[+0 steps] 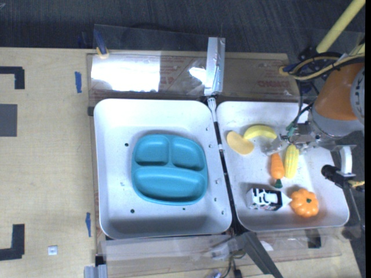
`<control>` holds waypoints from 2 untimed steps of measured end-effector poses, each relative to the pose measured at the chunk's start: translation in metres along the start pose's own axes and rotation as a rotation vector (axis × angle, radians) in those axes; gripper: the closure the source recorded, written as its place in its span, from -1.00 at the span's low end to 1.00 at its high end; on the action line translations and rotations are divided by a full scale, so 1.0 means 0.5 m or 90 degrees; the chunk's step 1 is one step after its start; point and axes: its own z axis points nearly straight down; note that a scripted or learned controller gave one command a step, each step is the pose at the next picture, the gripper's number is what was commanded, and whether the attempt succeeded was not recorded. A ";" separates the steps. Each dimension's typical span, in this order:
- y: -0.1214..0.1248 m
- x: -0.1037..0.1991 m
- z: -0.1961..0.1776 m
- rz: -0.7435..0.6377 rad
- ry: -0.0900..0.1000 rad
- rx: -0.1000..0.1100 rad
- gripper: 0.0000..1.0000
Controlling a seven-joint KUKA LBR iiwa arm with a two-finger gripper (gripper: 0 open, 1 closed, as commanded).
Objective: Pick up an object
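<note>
corn cob (291, 160) lies beside carrot (276, 166) under the end effector (297, 135), grip state unclear.

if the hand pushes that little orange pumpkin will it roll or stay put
The pumpkin looks squat and rounded, so it would probably slide or wobble rather than roll far. It looks like smooth toy plastic, likely light and slippery. It lies near the right bin's rim, which should stop it.

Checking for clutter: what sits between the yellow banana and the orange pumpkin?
In the camera view, the orange carrot and yellow corn cob lie between banana and pumpkin.
</note>
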 end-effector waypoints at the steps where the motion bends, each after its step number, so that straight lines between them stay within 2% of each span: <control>1: 0.004 0.000 -0.016 0.000 0.000 -0.001 1.00; 2: -0.007 0.164 -0.230 -0.122 0.001 -0.002 1.00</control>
